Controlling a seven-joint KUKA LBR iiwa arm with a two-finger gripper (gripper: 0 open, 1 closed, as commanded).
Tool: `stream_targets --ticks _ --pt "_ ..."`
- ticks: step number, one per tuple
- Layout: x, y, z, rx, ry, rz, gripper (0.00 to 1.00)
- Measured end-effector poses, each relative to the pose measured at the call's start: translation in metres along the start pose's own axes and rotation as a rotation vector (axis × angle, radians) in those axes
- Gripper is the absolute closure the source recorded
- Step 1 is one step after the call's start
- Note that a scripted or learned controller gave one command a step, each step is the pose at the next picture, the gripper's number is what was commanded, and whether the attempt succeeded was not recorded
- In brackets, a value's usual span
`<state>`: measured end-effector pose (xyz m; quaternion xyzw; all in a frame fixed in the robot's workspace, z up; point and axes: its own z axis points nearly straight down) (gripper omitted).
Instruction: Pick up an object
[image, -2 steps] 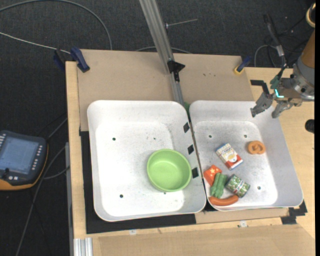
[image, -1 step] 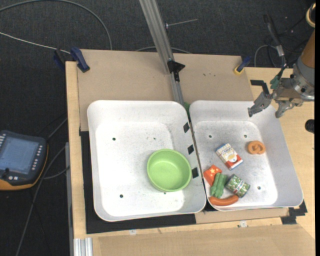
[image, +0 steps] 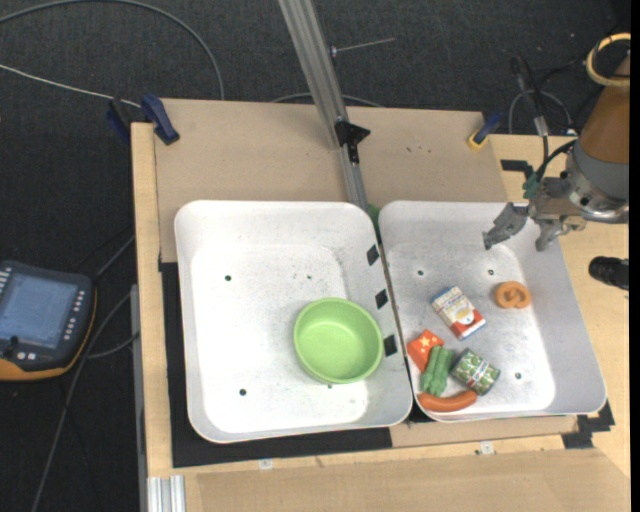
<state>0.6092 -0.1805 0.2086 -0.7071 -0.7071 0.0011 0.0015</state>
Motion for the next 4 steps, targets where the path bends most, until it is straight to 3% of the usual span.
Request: stream_targets --ticks 2,3,4 --pt "-0.007 0.007 0.087 -0.001 0.0 0.0 0.0" --pt "-0.007 0.008 0.074 -0.006 -0.001 -0.001 1.0" --pt "-0.007 0.008 0.032 -0.007 -0.001 0.0 1.0"
